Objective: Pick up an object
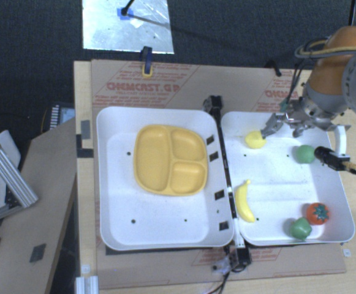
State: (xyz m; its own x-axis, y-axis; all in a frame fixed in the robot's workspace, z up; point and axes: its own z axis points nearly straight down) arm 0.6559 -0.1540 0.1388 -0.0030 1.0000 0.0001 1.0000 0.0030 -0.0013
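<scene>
Dark carpeted floor surrounds a wooden surface point(61, 164) covered by a sheet of brown printed cardboard point(165, 84), on which two shallow white plastic bins sit side by side, touching along a black clipped seam. Left white bin point(113, 225): a yellow three-compartment plastic tray point(168, 159) lies near its centre, slightly toward the far edge. Right white bin point(276, 182): a small yellow lemon-shaped toy point(255, 141) rests near the far left corner; a round green toy fruit point(304, 154) lies toward the far right edge; a yellow plastic banana point(244, 201) lies along the left edge, near the seam; an orange-red tomato-like toy point(317, 212) and a green rounded toy point(299, 228) sit just beside each other in the near right corner. Grey arm with an orange band point(343, 48) enters from the right, over the far right corner of the surface. Its two-finger hand point(274, 125) reaches down to the far edge of the right bin, with one dark fingertip just beside the lemon-shaped toy; nothing is seen between the fingers, and whether they are spread or closed cannot be told. Beyond the far edge of the surface, a crinkled silver foil sheet point(127, 17) lies on the floor, and a yellow-and-blue clamp point(147, 63) grips the far edge of the cardboard.
</scene>
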